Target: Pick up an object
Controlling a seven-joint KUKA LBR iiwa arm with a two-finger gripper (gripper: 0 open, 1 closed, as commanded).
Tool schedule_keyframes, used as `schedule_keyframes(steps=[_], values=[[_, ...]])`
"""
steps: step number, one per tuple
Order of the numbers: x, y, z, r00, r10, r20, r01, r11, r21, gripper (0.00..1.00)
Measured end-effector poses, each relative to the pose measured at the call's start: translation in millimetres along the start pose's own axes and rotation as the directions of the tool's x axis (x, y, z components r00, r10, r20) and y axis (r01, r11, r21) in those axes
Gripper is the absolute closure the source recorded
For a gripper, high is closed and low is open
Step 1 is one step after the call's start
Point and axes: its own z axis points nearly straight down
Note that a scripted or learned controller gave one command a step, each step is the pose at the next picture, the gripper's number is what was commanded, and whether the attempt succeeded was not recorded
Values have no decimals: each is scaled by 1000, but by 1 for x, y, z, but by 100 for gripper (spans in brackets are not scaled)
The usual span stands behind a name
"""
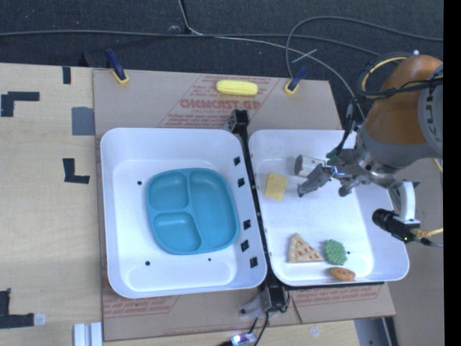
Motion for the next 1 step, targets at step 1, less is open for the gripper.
schedule_keyframes(steps=[1], values=[[0,3,-7,1000,-4,2,4,1000,-13,0]])
